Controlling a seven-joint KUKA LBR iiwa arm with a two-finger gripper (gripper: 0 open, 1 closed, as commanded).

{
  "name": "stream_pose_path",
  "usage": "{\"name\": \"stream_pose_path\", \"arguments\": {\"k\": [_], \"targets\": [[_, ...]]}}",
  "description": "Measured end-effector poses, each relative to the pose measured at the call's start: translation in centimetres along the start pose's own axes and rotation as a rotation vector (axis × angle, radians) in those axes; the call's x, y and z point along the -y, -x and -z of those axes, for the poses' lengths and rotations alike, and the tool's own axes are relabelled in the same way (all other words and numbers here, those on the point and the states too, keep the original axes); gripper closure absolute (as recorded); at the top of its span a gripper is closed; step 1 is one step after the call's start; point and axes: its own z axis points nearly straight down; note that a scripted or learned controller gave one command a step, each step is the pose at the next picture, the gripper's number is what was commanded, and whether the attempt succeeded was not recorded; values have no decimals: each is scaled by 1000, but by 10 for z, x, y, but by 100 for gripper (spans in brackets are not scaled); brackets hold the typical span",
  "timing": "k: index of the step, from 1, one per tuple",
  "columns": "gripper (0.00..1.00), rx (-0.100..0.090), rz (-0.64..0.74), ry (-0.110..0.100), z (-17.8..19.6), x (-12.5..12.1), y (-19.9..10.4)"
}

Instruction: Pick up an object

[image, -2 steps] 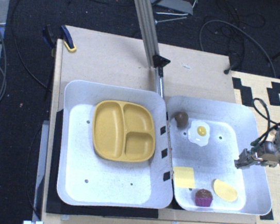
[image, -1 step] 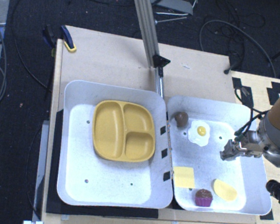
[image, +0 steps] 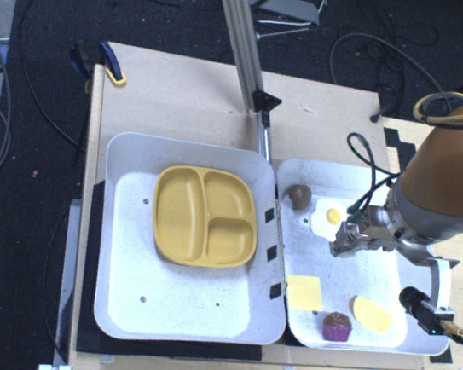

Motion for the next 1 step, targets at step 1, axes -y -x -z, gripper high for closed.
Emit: {"name": "stream_pose_path", "arguments": {"k": [1], "targets": [[100, 0, 1, 3, 12, -11, -54]]}}
